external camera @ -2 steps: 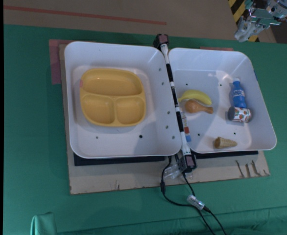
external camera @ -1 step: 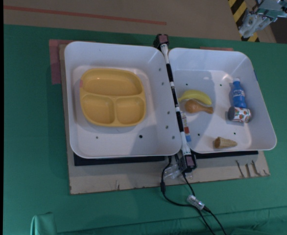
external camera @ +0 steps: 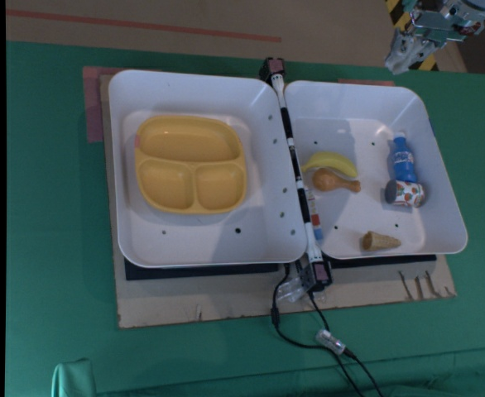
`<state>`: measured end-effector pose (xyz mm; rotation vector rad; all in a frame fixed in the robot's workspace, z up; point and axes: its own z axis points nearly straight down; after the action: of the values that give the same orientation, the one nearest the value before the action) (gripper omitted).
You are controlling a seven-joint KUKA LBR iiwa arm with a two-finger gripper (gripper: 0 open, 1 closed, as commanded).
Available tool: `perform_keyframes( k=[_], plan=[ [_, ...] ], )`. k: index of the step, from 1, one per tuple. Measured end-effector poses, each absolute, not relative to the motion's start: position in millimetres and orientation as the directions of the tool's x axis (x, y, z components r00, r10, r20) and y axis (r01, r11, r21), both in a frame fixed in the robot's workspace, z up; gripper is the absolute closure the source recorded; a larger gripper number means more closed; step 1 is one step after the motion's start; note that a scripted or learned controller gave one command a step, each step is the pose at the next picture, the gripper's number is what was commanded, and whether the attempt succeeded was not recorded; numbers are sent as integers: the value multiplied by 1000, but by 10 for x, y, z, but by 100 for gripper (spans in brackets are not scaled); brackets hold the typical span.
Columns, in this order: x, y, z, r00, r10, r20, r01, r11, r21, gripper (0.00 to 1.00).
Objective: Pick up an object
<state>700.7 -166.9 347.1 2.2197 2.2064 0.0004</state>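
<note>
The right bin [external camera: 354,106] holds a yellow banana [external camera: 329,162], a brown chicken drumstick [external camera: 335,182] just below it, a blue bottle [external camera: 402,160], a patterned cup lying on its side [external camera: 405,193] and an ice-cream cone [external camera: 379,241] near the front wall. My gripper [external camera: 408,50] hangs high at the top right, beyond the right bin's far corner and well above the bench. Nothing is between its fingers.
The left bin [external camera: 143,251] carries a yellow divided plate [external camera: 191,164]. A black-and-white strip with cables [external camera: 296,180] runs between the bins. Cables trail off the front of the cardboard base [external camera: 321,337]. Green cloth surrounds the bins.
</note>
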Motion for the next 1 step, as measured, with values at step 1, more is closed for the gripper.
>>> perform_keyframes(
  k=[1],
  plan=[
    [7008, -1744, 3815, 6, 1000, -8, 1000, -6, 16, 100]
  ],
)
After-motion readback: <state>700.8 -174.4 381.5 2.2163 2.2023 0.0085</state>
